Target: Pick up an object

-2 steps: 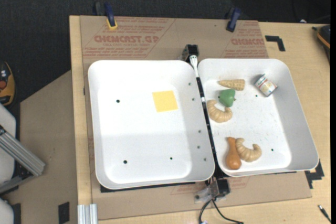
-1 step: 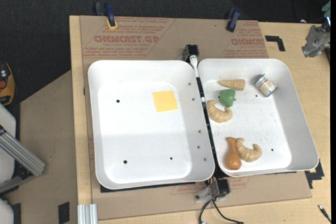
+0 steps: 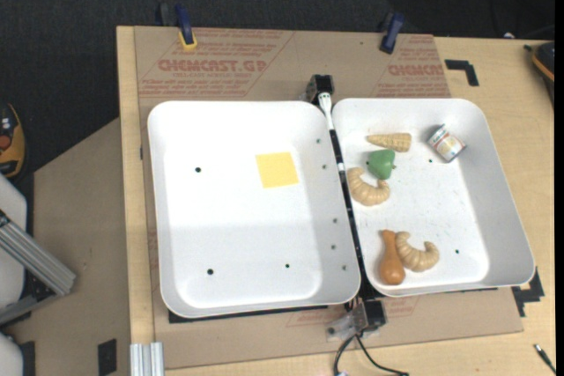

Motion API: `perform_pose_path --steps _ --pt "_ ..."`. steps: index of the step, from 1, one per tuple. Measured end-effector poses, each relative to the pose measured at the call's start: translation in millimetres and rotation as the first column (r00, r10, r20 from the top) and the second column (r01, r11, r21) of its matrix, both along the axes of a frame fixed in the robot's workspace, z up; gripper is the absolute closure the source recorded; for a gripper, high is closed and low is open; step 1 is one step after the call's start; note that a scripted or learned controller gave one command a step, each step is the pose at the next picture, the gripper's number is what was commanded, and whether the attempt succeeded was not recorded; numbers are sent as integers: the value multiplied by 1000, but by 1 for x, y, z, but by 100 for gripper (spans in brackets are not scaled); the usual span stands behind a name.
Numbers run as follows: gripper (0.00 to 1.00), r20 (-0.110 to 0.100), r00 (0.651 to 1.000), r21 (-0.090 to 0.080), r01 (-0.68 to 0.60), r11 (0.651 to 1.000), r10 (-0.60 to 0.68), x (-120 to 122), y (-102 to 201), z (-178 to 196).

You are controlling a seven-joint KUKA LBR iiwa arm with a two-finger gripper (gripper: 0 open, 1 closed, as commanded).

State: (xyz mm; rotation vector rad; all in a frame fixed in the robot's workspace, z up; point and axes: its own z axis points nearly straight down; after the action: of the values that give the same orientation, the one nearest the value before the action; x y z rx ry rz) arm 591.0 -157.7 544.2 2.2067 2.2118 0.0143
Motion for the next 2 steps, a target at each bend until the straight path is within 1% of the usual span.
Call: perform_pose_path --steps 1,2 --pt "100 -30 1000 10 -8 1000 8 9 107 -121" --pt "100 -2 1000 4 0 1000 0 13 111 -1"
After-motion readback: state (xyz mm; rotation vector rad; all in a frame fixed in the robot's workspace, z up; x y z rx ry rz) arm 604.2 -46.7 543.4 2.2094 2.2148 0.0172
